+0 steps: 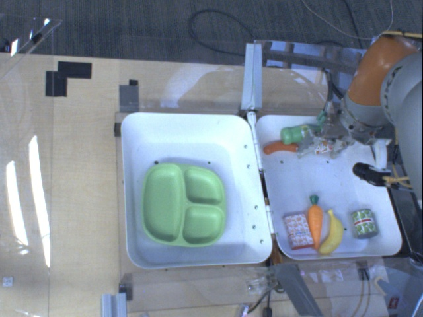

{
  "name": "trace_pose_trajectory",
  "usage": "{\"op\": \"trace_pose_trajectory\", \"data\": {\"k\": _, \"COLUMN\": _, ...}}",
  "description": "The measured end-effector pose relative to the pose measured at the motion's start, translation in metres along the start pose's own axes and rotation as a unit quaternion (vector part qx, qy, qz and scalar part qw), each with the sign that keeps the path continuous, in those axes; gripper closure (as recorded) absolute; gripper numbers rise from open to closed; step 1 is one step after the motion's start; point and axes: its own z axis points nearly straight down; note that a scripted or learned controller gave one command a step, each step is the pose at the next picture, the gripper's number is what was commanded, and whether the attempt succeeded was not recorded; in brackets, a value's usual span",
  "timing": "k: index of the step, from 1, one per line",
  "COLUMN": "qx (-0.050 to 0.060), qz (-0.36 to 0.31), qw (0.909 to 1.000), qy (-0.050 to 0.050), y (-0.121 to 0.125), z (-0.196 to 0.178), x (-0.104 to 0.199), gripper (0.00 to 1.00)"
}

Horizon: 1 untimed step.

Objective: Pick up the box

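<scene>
- Box (299, 230): laid flat at the near edge of the right bin (344, 177), touching a carrot (315, 220), with a banana (332, 233) just beyond.
- Gripper (324, 140): positioned at the far end of the same bin, beside a green bottle (295, 135) and an orange item (281, 148); finger opening cannot be told, and no held object is made out.
- Risk: the carrot may be caught or nudged with the box, the two being pressed together.
- Risk: the wrong item may be grasped, the gripper being placed well apart from the box.

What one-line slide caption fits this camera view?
Gripper reaches into the right bin near a green bottle; the box lies beside a carrot.
</scene>
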Motion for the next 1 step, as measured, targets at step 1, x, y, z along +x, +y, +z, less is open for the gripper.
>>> {"op": "trace_pose_trajectory", "data": {"k": 1, "qx": -0.002, "qz": -0.003, "qw": 1.0000, "qy": -0.003, "y": 0.0006, "z": -0.0117, "x": 0.0005, "gripper": 1.00}}
